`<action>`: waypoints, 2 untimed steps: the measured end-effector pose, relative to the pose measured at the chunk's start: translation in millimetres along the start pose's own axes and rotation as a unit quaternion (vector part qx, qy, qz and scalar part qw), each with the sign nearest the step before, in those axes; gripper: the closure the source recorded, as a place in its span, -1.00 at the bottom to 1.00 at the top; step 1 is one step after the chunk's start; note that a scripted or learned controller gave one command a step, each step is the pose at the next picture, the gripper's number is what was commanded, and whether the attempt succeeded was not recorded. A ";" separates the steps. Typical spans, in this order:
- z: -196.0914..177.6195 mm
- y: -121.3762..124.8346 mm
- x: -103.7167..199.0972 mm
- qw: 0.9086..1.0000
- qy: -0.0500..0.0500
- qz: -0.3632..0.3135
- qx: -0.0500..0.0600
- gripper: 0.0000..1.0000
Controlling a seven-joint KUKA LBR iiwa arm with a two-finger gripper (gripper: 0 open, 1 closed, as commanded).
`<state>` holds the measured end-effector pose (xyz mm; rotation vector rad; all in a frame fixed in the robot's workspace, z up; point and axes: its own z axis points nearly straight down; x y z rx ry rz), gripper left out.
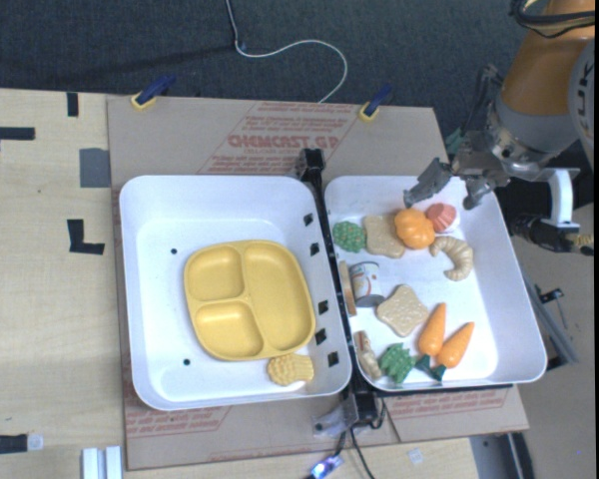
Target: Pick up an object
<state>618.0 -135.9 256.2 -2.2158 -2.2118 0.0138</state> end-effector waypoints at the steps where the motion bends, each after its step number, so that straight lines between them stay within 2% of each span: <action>1: -7.4 2.1 0.3 1.000 -0.001 -0.002 -0.006 -1.00; 2: 36.2 1.2 1.5 1.000 -0.001 -0.001 -0.004 -1.00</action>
